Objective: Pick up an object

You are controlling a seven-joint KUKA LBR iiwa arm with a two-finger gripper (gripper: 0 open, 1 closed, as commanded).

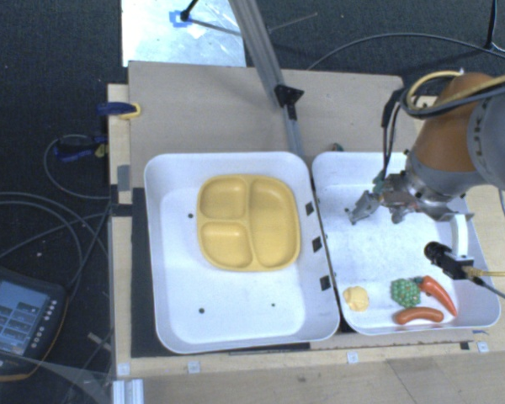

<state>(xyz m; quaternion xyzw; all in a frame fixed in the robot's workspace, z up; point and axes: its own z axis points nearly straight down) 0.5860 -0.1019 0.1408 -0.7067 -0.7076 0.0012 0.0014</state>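
Approach step: the hand (377, 206), grip unreadable, hovers above the green knobbly toy vegetable (405, 291), needing descent.

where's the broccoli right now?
In the camera view, the broccoli lies in the right bin, near its front right corner, between the yellow piece and the carrot, just above the sausage.
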